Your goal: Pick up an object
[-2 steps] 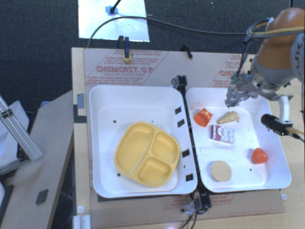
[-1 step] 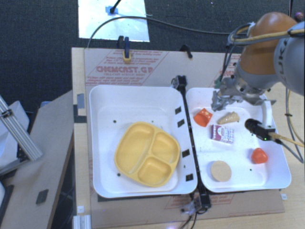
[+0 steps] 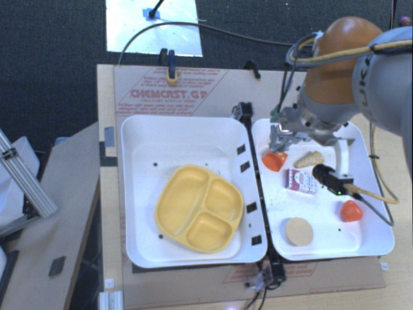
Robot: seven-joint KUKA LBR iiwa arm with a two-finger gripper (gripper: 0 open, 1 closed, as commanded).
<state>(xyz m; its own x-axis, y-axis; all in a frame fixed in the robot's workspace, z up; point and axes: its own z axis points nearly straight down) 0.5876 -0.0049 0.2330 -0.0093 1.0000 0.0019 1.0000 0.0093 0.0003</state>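
Pincer (image 3: 279, 141) hangs low in the right bin (image 3: 381, 241), just above a red toy (image 3: 273, 161) beside the purple carton (image 3: 301, 181); grip state unclear. Approach step; next, closing on the toy.

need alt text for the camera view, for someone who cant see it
A grey robot arm with an orange band reaches in from the right, its gripper low over the right white bin, just above an orange-red piece. That bin also holds a small purple carton, a tan disc and another orange-red piece; the left bin holds a yellow divided tray.
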